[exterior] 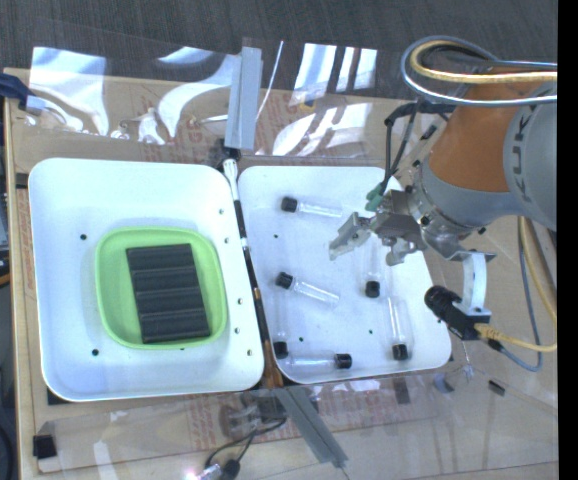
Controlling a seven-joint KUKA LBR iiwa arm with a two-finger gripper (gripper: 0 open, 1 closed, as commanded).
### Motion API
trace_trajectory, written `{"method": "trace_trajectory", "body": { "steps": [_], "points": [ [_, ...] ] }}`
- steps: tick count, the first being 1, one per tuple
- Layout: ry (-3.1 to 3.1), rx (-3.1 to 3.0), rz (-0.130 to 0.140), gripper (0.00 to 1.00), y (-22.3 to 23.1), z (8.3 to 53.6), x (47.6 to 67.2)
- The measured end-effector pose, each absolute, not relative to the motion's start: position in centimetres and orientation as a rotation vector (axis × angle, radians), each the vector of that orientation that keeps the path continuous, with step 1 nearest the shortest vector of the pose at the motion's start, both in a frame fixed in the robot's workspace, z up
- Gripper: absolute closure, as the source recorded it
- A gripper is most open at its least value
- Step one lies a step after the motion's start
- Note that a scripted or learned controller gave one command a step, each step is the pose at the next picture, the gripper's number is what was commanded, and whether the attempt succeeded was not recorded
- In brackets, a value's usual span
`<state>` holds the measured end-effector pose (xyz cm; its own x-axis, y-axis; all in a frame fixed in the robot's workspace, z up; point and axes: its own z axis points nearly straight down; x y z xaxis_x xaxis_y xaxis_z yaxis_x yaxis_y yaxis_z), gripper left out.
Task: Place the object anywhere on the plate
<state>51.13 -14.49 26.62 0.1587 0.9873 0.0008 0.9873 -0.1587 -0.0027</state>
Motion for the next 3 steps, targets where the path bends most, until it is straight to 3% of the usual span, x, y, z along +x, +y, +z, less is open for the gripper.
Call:
{"method": "trace_trajectory", "body": {
  "steps": [1, 2, 3],
  "points": [
    [-2.18, -2.26, 0.0, 0.0, -20.5, 32.3, 49.5],
    [-2.044, -2.385, -0.001, 0.0, -20.1, 43.7, 48.9],
    [-1.917, -2.49, 0.001, 0.0, -20.4, 44.3, 49.6]
  ]
}}
